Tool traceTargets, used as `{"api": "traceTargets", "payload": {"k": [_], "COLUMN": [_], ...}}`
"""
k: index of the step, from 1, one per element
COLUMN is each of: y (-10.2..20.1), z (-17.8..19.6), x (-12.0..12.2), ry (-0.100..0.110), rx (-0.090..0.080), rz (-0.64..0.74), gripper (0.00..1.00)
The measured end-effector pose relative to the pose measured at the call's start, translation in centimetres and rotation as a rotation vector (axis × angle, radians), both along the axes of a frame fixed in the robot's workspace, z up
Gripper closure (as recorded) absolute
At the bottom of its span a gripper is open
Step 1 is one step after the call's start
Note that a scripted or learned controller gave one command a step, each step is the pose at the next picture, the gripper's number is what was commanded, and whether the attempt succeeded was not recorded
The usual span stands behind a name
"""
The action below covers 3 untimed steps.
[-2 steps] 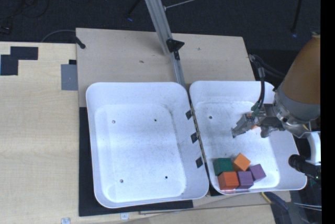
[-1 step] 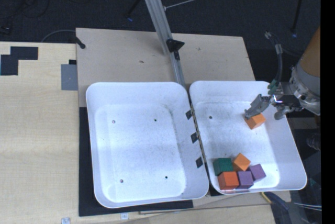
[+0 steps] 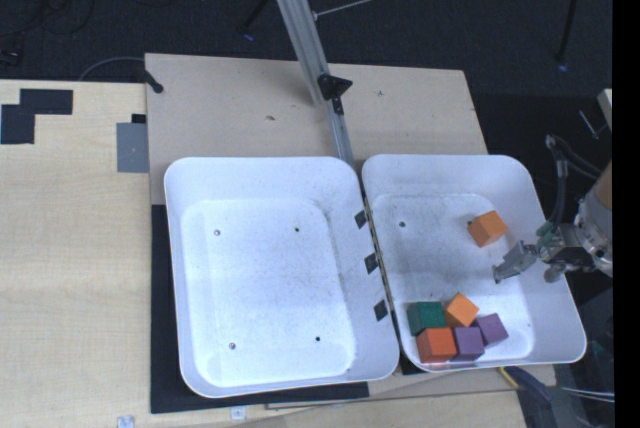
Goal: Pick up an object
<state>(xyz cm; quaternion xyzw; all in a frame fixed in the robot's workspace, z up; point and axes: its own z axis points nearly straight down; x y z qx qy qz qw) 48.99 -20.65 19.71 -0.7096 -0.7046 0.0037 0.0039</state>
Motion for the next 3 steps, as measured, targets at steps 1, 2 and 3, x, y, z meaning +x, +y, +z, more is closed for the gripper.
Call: {"api": "traceTargets", "payload": {"k": [1, 2, 3], "y": [-0.2, -0.2, 1.6], "z": [-10.8, -10.6, -10.6], "x": [-0.3, 6.9, 16.9], "ry": [-0.011, -0.015, -0.016], "rx": [0.001, -0.001, -0.001], "rz": [0.006, 0.011, 0.011], "gripper": [0.00, 0.00, 0.00]}}
